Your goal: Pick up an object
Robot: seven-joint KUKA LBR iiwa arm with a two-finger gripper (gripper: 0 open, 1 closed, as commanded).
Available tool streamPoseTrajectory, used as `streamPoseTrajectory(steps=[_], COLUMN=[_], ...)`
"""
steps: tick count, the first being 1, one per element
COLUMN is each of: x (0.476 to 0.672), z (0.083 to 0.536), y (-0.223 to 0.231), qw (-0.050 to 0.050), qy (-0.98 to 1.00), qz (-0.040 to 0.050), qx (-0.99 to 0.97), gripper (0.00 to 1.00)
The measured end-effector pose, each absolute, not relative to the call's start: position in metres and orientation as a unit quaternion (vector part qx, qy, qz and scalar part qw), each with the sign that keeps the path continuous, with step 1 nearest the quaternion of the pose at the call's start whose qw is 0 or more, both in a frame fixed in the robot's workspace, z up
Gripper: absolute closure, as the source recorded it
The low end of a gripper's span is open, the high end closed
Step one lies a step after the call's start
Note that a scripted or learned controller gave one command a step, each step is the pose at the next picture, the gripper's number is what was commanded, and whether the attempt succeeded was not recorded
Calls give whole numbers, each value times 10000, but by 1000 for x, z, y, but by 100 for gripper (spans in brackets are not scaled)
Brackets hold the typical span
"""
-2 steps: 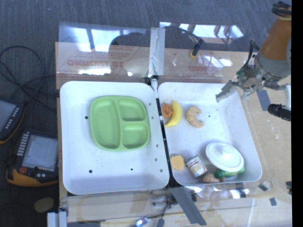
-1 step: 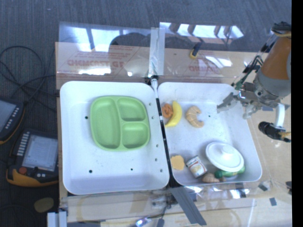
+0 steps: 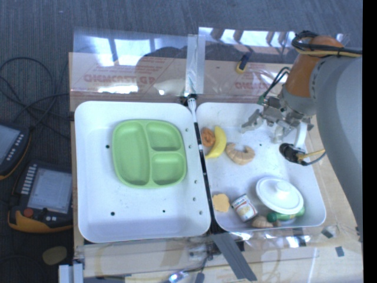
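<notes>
The right bin (image 3: 312, 184) holds a yellow banana (image 3: 218, 142) beside an orange piece (image 3: 207, 137) at its left wall, and a tan croissant-shaped piece (image 3: 240, 153) near the middle. A white lidded bowl (image 3: 279, 194), a small can (image 3: 243, 207) and a yellow chunk (image 3: 221, 202) lie toward the front. My gripper (image 3: 265, 125) hovers over the bin's far right part, open, with nothing between its fingers. It stands right of the banana and up-right of the croissant piece, apart from both.
The left bin (image 3: 94, 205) carries a green divided plate (image 3: 150, 153). A tan lump (image 3: 262, 221) and a green item (image 3: 284, 216) sit under the bowl's front edge. The arm's grey body (image 3: 344, 117) covers the right side. Clear plastic walls (image 3: 194, 63) rise behind the bins.
</notes>
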State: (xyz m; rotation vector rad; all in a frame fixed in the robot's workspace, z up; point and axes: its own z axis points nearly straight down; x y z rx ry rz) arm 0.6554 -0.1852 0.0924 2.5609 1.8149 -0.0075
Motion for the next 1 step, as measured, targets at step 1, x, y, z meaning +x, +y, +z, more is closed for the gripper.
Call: streamPoseTrajectory(steps=[1], x=[668], z=[127], y=[-164], qw=[12], qy=[6989], qz=[-21], qx=[7152], gripper=[0])
